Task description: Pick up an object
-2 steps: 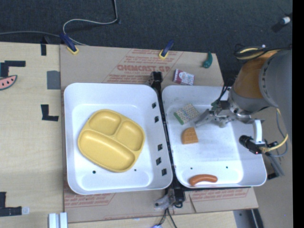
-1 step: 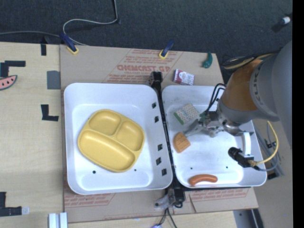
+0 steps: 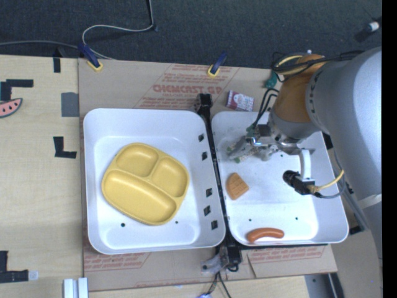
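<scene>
Starting at the left, the left shallow white plastic bin holds a yellow three-compartment plastic plate, lying flat and turned a bit so its long side runs from upper left to lower right. The bins sit side by side on a brown cardboard sheet with red print, pinned at the back edge by two yellow-and-blue clamps.

Moving over, the right shallow white plastic bin has two loose things in it. A small tan waffle-textured cracker-shaped piece lies near the bin's left wall, about halfway down, long axis tilted slightly from upper left to lower right. Down by the front rim lies an orange-red toy hot dog sausage, long axis running pretty much left to right, ends pointing at the bin's side walls.

The two-finger metal gripper is in the upper left part of the right bin, above the cracker piece and apart from it; can't tell how it's set. The grey arm with the orange band fills the right side.

Behind the bins there's a small red-and-white packet on the cardboard.
</scene>
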You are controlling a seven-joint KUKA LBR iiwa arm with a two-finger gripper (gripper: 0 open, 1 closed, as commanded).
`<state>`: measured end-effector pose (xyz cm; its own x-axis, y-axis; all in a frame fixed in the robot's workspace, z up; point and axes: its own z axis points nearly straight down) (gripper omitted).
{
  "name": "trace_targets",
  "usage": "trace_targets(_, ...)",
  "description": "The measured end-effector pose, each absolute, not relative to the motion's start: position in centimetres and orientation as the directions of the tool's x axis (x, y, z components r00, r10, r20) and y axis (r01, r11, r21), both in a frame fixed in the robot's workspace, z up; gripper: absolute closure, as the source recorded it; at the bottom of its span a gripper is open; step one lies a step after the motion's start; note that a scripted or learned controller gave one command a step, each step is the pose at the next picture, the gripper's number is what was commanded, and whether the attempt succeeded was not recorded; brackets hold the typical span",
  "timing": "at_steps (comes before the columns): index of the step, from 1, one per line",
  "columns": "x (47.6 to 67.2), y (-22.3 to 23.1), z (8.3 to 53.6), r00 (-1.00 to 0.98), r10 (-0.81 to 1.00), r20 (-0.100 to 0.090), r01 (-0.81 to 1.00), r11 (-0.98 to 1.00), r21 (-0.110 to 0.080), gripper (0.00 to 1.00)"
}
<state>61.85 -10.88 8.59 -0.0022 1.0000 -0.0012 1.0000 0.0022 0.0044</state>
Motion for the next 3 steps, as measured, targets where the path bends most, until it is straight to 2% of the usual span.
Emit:
trace_targets(1, 61.78, -10.90, 9.53, -0.002, 1.000, -0.001, 1.000, 0.002, 0.001, 1.00)
trace_targets(2, 61.78, -10.90, 9.52, -0.002, 1.000, -0.001, 1.000, 0.002, 0.001, 0.00)
trace_targets(3, 61.76, -10.80, 10.43, -0.003, 1.000, 0.001, 1.000, 0.003, 0.000, 1.00)
